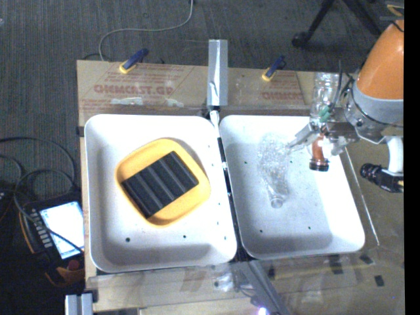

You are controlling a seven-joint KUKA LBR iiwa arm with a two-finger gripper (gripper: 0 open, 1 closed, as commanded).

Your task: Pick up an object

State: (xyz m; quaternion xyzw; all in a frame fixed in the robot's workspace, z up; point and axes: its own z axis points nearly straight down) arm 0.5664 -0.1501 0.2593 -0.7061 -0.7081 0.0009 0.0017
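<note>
A yellow pad with a black ribbed top lies flat in the middle of the left bin. A clear plastic bottle lies on its side in the right bin, its cap end toward the front. My gripper hangs over the right bin's far right part, to the right of the bottle and a little apart from it. A small copper-coloured piece shows at the gripper's lower end. The arm's orange band rises above it at the right.
A clear crinkled object sits by the right bin's back rim, just behind the gripper. A metal post stands at the back between the bins. Two blue-and-yellow clamps hold the brown board. Cables and a tablet lie left of the bench.
</note>
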